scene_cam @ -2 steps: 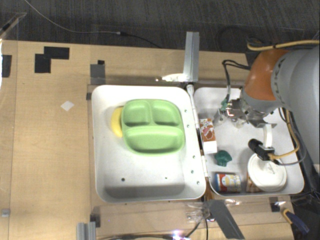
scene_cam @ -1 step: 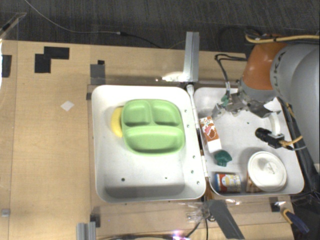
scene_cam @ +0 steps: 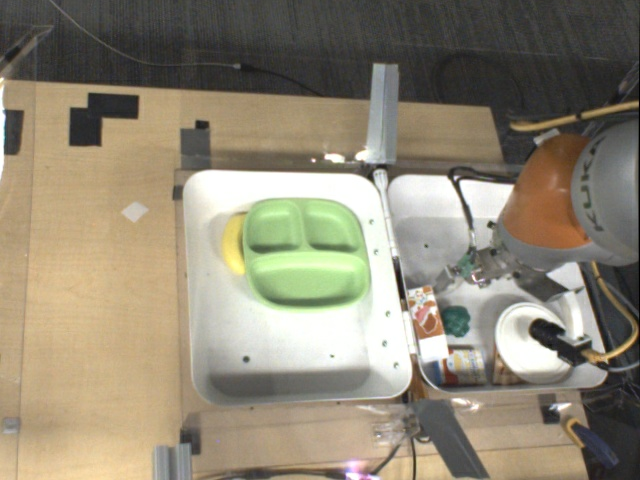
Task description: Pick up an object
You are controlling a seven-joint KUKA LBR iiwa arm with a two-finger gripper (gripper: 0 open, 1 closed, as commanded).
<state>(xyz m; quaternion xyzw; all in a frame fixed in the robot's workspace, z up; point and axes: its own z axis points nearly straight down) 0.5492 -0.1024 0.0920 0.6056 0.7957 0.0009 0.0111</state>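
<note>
My gripper [scene_cam: 469, 271] hangs low in the right bin [scene_cam: 430, 208], about mid-bin, under the grey arm with its orange band. Just below it and to the left lies a small teal object [scene_cam: 456, 320]. A red-and-white carton [scene_cam: 427, 321] lies along that bin's left wall beside the teal object. A small labelled can or bottle [scene_cam: 462, 365] lies on its side at the bin's front edge. Nothing shows in the gripper's grasp.
The left bin [scene_cam: 230, 338] holds a green divided plate [scene_cam: 304, 251] in its upper middle, with a yellow object [scene_cam: 232, 245] poking out from under the plate's left side. A metal post [scene_cam: 383, 113] stands at the back between the bins.
</note>
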